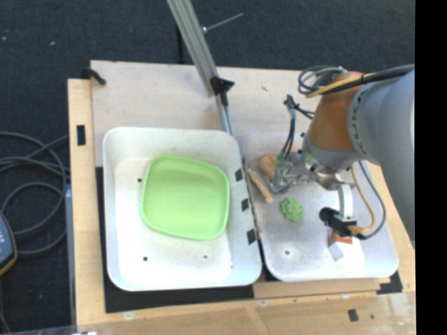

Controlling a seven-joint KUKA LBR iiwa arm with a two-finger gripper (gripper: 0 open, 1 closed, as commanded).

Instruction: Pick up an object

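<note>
My gripper (281, 181) is low in the right bin (377, 257), near its far left corner. A tan wooden object (264, 175) with a stick-like handle lies right beside it on the left, touching or nearly so. A small fuzzy green ball (292, 209) rests on the bin floor just below the gripper, apart from it. I see nothing between the gripper's tips. The grey arm with its orange band (334, 121) comes in from the right, above the bin.
A light green square plate (186, 196) lies in the left bin (122, 257). A slanted aluminium post (197, 40) runs from the top down to the divide between the bins. Black cables lie on the floor at the left.
</note>
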